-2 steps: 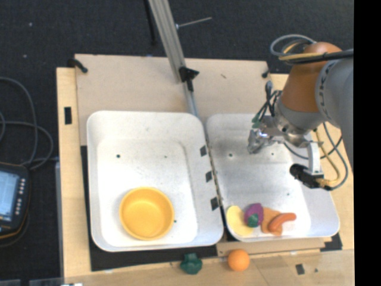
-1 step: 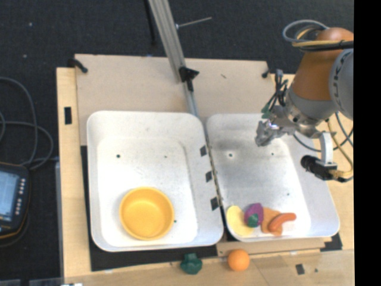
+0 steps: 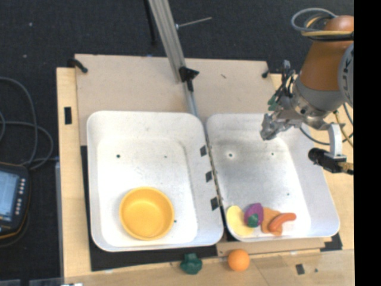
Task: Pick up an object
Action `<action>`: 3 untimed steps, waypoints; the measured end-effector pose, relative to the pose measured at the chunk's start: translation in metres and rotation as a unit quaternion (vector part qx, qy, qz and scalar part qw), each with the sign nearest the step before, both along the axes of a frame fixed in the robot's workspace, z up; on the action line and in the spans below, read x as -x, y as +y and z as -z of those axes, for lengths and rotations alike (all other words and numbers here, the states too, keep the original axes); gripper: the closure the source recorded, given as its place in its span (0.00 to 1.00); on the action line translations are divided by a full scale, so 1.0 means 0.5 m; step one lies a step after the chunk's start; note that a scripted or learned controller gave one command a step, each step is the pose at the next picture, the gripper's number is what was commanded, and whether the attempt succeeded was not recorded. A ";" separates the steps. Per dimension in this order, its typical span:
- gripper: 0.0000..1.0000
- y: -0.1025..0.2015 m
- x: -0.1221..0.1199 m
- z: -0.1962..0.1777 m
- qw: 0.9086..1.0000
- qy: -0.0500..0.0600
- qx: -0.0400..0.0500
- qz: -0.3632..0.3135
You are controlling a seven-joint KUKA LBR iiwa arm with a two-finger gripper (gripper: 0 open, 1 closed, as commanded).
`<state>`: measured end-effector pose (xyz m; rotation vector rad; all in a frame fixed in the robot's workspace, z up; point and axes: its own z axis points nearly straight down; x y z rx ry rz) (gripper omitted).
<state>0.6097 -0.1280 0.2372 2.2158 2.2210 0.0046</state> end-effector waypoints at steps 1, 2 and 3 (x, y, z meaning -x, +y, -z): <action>1.00 0.103 -0.015 -0.011 1.000 0.001 -0.001 -0.002; 1.00 0.190 0.004 0.001 1.000 0.002 0.000 0.000; 1.00 0.291 0.016 0.018 1.000 0.002 0.000 0.000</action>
